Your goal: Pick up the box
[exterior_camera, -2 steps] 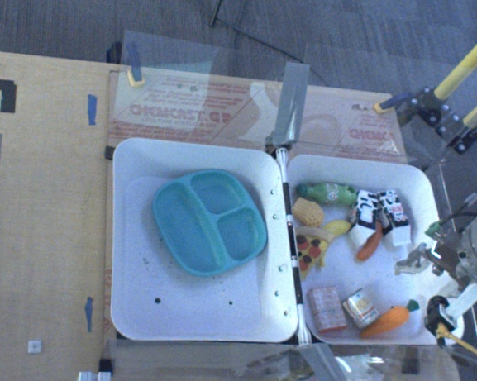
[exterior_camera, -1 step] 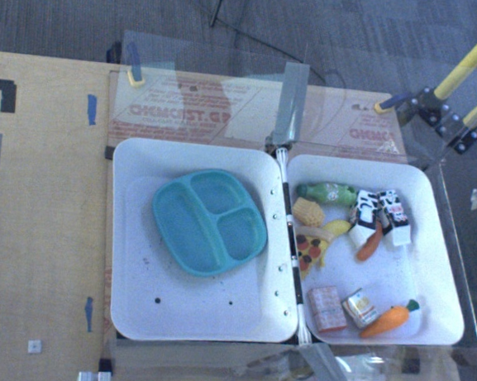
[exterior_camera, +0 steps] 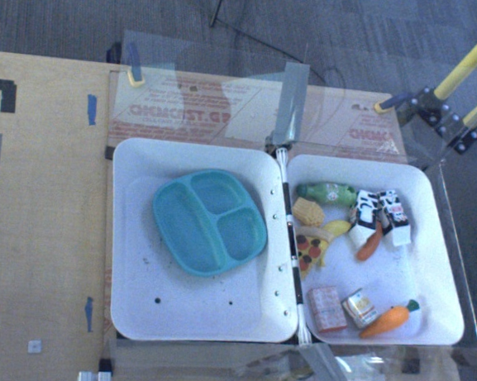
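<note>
the bench carries two shallow white bins side by side, touching along their inner rims.

left bin: a teal divided plate lies flat near the centre, towards the far edge. it has three compartments.

right bin: the box, a flat pinkish item, lies at the bin's near edge, close to the near-left corner and just beside the rim shared with the left bin. a small carton lies tilted just beside it, on the side towards the bin's right edge; whether the two touch cannot be determined. an orange carrot with a green top touches or nearly touches the small carton.

along the far edge of the right bin: a green item, then two black-and-white cartons close together. a yellow corn piece, a banana and a pizza slice sit along the left edge. a smaller orange carrot lies tilted below the cartons.

yellow rods with a black clamp stand beyond the far-right corner of the bench.
</note>
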